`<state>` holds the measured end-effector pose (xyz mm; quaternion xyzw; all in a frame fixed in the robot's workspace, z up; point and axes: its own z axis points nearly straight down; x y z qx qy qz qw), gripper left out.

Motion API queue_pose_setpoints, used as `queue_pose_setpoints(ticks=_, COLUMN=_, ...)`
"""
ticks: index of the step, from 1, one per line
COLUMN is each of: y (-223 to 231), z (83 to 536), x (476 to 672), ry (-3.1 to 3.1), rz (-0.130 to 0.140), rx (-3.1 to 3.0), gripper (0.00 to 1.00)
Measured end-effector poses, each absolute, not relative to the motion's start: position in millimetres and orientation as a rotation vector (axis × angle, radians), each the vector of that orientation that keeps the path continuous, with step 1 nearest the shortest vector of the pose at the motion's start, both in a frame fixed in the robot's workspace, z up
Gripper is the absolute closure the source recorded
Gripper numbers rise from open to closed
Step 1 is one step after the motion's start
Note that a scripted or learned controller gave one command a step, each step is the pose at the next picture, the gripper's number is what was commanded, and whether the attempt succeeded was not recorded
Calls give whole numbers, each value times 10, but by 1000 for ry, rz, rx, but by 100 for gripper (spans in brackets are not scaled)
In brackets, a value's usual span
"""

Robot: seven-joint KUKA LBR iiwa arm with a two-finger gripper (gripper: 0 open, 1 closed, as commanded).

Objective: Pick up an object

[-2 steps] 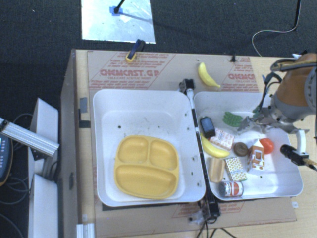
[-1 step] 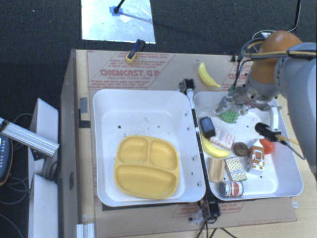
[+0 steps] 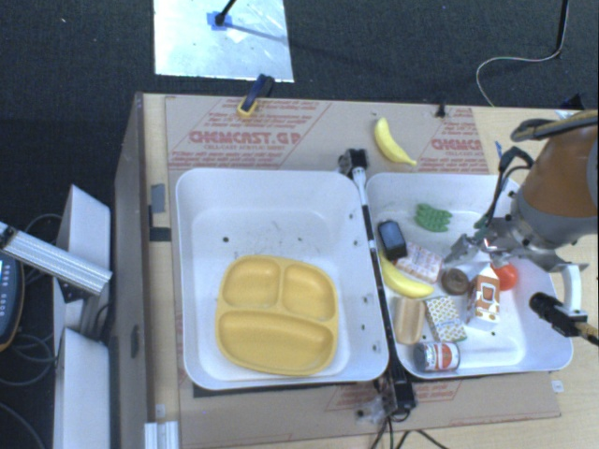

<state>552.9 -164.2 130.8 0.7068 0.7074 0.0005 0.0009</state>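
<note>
A divided tray (image 3: 277, 313) lies in the left bin (image 3: 201, 195). The right bin (image 3: 543, 354) holds a can (image 3: 436, 355), a banana (image 3: 405, 280) and cartons; another banana (image 3: 392, 143) lies behind it.

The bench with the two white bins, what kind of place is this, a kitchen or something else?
Most likely a robotics lab test bench, not a kitchen. A robot arm reaches over the right bin of small mixed items, the left bin holds a yellow tray, and both sit on protective board.

Bright, even overhead light; slightly soft picture.
The white bins (image 3: 281, 190) are nearly washed out, a foil sheet (image 3: 223, 24) glares pale, shadows are faint, and small objects look blurred and grainy.
</note>
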Motion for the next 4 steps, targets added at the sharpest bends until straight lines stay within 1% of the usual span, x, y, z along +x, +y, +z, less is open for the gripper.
queue_pose_setpoints(ticks=1, y=-1662, z=1099, x=5433, ry=2211, rz=17, rx=2201, gripper=0)
queue_pose_setpoints(ticks=2, y=-985, z=848, x=6530, ry=2224, rz=5, rx=2216, gripper=0)
queue_pose_setpoints(ticks=3, y=-1003, z=968, x=6539, ry=2225, rz=4, rx=2210, gripper=100)
queue_pose_setpoints(ticks=4, y=-1288, z=1733, x=6453, ry=2221, rz=3, rx=2216, gripper=100)
